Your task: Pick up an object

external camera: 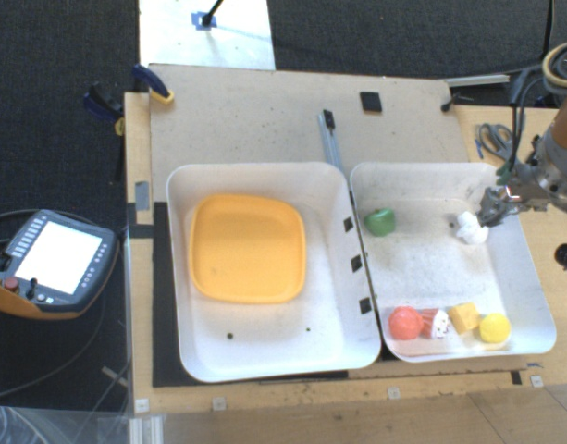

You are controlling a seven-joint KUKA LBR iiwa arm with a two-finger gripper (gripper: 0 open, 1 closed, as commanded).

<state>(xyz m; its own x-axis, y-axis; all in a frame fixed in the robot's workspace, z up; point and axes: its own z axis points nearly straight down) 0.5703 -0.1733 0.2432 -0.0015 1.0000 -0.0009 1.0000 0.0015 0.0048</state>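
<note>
Tool low over the right bin's far edge, touching a small white object. Finger state: cannot tell. Green object sits well apart.

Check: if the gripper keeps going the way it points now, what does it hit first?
The gripper points left and down into the right bin. First in line looks like the small white object just ahead of it; depth is hard to judge, so contact is uncertain.

Smooth matt orange plastic plate, speckled white plastic bins; wooden bench
</note>
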